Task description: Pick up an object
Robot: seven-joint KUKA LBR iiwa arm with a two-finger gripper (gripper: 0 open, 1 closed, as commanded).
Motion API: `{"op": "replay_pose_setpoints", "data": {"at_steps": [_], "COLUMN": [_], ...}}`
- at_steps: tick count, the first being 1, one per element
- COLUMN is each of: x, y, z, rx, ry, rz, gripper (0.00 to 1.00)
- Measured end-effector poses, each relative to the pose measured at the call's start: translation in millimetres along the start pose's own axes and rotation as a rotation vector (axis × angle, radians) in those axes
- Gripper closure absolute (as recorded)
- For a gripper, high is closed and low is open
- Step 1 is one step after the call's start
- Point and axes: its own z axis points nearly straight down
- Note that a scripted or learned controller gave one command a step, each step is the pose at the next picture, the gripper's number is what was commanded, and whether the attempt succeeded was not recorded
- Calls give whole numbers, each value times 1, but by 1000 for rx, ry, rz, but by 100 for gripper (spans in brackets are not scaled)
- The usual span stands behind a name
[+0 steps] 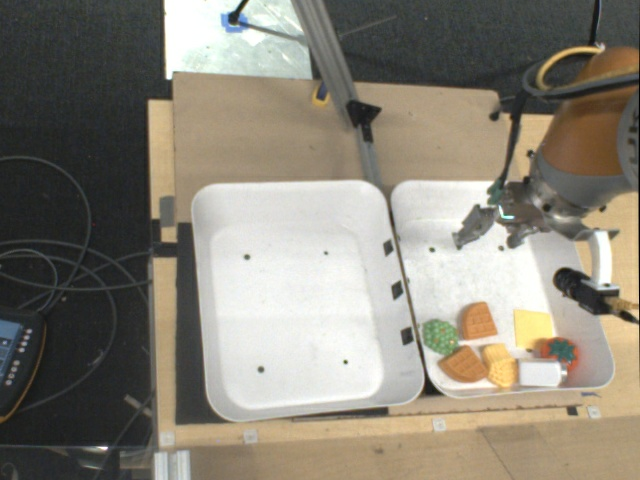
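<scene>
Toy foods (490, 348) cluster in the right bin's (430, 203) near corner; the hand (492, 226) above seems spread, grasping nothing.

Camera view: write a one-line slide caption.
Gripper hangs over the right bin, toy foods clustered at its near end.

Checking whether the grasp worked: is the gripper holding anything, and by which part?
Nothing is held: the gripper hangs open above bare floor of the right bin.
</scene>
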Motion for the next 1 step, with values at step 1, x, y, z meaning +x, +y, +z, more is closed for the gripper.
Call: {"op": "replay_pose_setpoints", "data": {"at_steps": [1], "x": [0], "y": [1], "z": [-2], "rx": [-4], "ry": [-1], "rz": [2], "gripper": [0]}}
